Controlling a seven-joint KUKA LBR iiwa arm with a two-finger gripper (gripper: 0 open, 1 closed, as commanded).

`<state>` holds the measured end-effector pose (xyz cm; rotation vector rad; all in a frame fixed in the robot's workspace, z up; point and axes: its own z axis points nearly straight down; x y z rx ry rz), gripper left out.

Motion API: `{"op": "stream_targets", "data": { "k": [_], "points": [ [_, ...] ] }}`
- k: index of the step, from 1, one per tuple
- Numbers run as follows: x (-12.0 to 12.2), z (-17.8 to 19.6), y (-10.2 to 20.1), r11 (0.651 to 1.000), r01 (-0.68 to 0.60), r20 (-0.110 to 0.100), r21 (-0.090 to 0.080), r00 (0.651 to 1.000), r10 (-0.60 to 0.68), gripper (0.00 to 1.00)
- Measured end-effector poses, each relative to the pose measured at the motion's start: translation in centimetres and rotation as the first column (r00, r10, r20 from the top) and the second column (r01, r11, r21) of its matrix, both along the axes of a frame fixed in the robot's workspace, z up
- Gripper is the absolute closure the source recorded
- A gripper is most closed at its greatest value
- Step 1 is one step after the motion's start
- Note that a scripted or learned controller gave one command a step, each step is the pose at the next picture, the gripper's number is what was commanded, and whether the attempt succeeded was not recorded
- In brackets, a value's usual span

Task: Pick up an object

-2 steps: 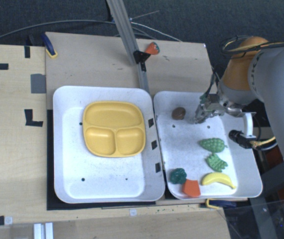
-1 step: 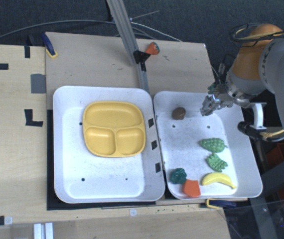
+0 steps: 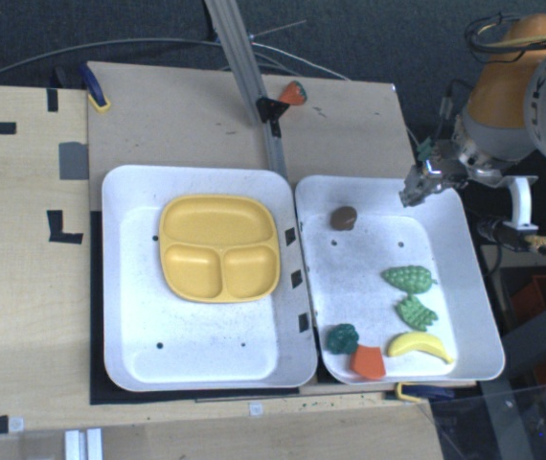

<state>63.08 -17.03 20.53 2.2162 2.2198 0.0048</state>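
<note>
The right bin (image 3: 445, 220) holds several small toys: a brown round piece (image 3: 343, 218) near the far wall, two green leafy pieces (image 3: 407, 278) (image 3: 416, 311) on the right side, a dark green broccoli-like piece (image 3: 341, 337), an orange block (image 3: 369, 362) and a yellow banana (image 3: 420, 347) along the near wall. My gripper (image 3: 415, 194) hangs at the bin's far right corner, above the rim, well away from every toy. Nothing shows between its fingers.
A yellow three-compartment plate (image 3: 219, 246) lies in the left bin (image 3: 129, 286). A grey metal post (image 3: 239, 46) slants across the bench behind the bins, with an orange clamp (image 3: 293, 92) beside it. The arm's orange and grey body (image 3: 508, 94) stands at the right.
</note>
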Motion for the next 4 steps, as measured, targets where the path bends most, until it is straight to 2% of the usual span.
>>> {"op": "stream_targets", "data": {
  "k": [1,2,3,4],
  "points": [
    [0.2,5.9,1.0,1.000,-0.001,0.001,0.000,1.000,0.001,1.00],
    [1.5,5.3,6.2,1.000,-0.005,-0.006,0.002,1.000,0.005,1.00],
    [1.5,5.6,11.6,1.000,-0.005,-0.007,0.003,1.000,0.005,1.00],
    [1.0,3.5,16.7,1.000,-0.004,-0.009,0.002,1.000,0.004,1.00]
  ]
}}
